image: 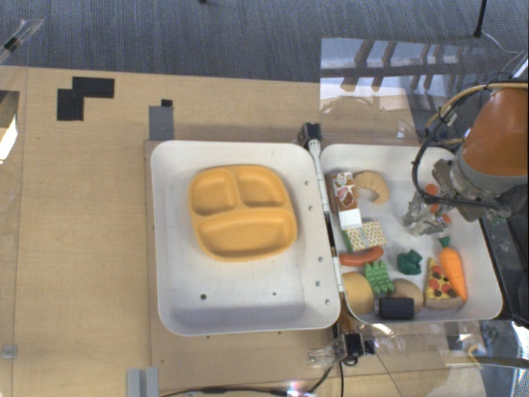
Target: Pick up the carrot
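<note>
The carrot [452, 272] is orange with a green top and lies in the right bin [388, 157] near its right wall, next to a pizza slice [439, 288]. My gripper [426, 219] hangs over the bin's right half, just above and left of the carrot's green top. Something small and orange-red shows by its metal fingers [416, 215], but I cannot make out what it is or whether it is held. The arm's orange band [500, 131] sits above the wrist at the right edge.
The right bin also holds a croissant [372, 184], a brown package [344, 193], a sausage [361, 257], green pieces [408, 261], a potato [358, 288] and a black block [396, 308]. The left bin [173, 222] bears a yellow divided plate [242, 211].
</note>
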Controlling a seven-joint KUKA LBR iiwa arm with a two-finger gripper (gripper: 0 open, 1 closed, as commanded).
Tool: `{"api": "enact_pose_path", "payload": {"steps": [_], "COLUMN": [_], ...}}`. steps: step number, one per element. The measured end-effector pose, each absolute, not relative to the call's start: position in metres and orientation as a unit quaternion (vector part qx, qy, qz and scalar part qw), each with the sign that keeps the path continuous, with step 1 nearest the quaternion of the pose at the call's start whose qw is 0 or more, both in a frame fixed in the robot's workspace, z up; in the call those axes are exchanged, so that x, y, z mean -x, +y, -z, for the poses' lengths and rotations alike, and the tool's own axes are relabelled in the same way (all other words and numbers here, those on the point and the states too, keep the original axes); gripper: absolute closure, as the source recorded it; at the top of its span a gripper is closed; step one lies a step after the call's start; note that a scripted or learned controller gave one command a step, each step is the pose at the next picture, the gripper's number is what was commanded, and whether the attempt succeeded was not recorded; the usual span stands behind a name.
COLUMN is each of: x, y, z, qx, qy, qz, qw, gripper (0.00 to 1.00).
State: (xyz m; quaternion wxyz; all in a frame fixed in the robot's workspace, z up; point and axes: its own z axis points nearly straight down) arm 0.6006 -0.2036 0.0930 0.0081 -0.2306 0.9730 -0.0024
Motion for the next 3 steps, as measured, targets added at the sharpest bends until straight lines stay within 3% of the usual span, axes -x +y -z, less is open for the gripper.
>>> {"api": "enact_pose_path", "payload": {"steps": [1,2,3], "x": [-0.552,-0.508,-0.599], "y": [-0.205,-0.204,-0.17], "z": [-0.098,-0.092,-0.09], "qx": [0.413,0.453,0.545], "qy": [0.911,0.891,0.838], "qz": [0.0017,0.007,0.004], "qw": [0.004,0.011,0.007], "gripper": [0.0,0.0,0.0]}}
